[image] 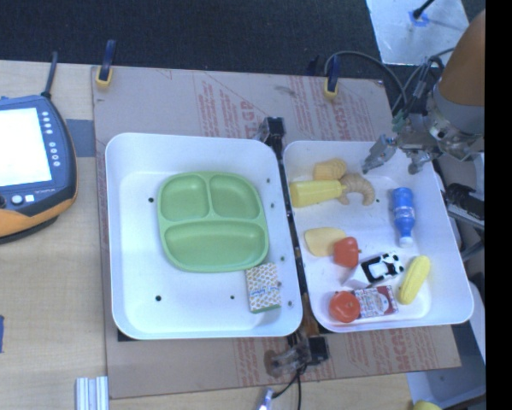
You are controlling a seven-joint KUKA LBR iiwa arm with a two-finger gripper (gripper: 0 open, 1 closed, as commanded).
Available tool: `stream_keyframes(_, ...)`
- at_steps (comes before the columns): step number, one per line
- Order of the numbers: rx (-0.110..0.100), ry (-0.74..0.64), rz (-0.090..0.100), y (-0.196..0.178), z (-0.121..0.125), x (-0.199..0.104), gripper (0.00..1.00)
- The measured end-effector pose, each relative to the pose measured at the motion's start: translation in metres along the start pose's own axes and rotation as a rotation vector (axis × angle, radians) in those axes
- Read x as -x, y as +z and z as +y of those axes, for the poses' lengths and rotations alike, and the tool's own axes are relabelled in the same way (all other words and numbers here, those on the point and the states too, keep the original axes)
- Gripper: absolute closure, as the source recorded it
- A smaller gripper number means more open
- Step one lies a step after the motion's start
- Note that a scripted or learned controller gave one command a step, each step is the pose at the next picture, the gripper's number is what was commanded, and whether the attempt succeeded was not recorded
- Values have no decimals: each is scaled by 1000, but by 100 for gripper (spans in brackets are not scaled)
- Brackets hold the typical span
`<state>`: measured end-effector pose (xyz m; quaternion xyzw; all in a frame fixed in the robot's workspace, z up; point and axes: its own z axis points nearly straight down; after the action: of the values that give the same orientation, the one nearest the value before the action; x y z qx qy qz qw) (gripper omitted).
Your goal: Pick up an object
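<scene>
We see the gripper (401,155) above the top right corner of the right bin (457,254), its two fingers spread apart with nothing between them. It hangs just above the blue bottle (402,213), apart from it.

The right bin holds the pile of things to pick. Along its top lie a yellow block (315,193), a pale yellow piece (328,170) and a tan curved piece (360,188), all touching or nearly so. Lower down we find a pale yellow wedge (323,240) touching a red piece (346,251), then a black and white toy (381,267) beside a yellow corn-like piece (413,279). At the bottom sit a tomato (344,307) and a red packet (376,301), touching.

The left bin (132,229) bears a green divided plate (212,221) near its middle and a small patterned box (262,287) just below the plate's lower right corner.

On the bench to the left lies a teach pendant (20,165).
</scene>
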<state>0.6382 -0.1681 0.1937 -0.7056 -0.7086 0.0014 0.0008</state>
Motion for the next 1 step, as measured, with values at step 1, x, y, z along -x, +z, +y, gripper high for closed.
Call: stream_keyframes(1,-3,-3,0,33,-50,-61,0)
